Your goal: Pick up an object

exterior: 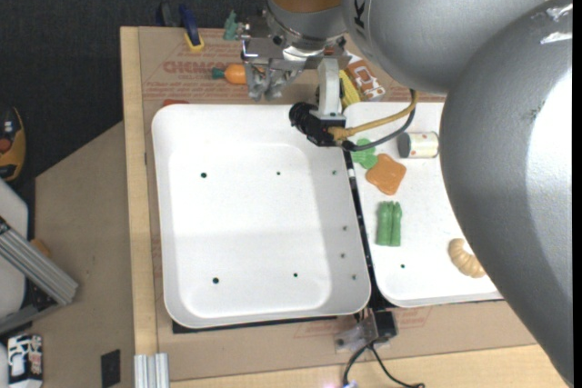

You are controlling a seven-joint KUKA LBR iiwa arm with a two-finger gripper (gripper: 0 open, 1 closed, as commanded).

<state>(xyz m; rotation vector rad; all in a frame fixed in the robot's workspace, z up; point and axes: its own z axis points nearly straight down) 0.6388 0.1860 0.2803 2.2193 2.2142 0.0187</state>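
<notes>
My gripper point(265, 86) hangs over the far rim of the left bin point(182, 195), pointing down at the cardboard bench behind it. Just to its left, on the bench outside the bins, lies a small orange carrot-like toy point(234, 74) with a green end. I cannot tell whether the gripper touches it. In the right bin point(427, 286) lie a green leafy piece point(365, 158), an orange chunk point(386, 174), a green pod point(389, 223), a tan ridged piece point(466, 258) and a white cylinder point(421, 144).
A red-and-white packet point(366, 80) and a yellow piece point(351, 92) sit at the right bin's far left corner, partly under the arm. A blue-and-yellow clamp point(190, 29) stands at the bench's back edge. The big grey arm covers the right side.
</notes>
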